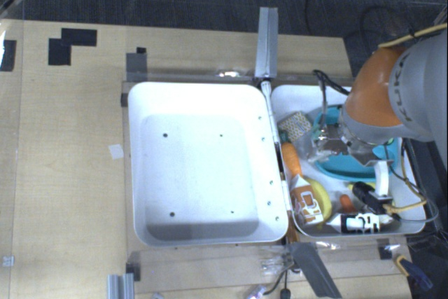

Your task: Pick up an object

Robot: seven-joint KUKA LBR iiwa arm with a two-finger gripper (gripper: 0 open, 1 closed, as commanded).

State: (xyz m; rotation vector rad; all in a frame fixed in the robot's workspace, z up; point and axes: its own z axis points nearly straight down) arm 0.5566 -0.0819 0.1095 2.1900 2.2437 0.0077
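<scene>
On the pale wooden tabletop (pixel 63 171), the left bin (pixel 199 164) sits as a broad white tray. Just beside it, across a metal divider, the right bin (pixel 297 98) holds a crowd of small objects. Along its left wall lies an orange carrot-like piece (pixel 291 160), with a grey mesh-patterned item (pixel 296 125) at about 12 o'clock from it. Below them, a brown-and-white packet (pixel 305 202) touches a yellow banana-shaped object (pixel 320 199). A black-and-white bottle (pixel 362 223) lies along the bin's near edge.

The tool (pixel 327 143) reaches down into the middle of the right bin, under the arm's orange band (pixel 374 91); whether it is wide or narrow cannot be told here. A turquoise dish (pixel 350 164) lies at roughly 4 o'clock from the tool, close beside it; the carrot-like piece is at 8 o'clock, the mesh item at 10 o'clock.
</scene>
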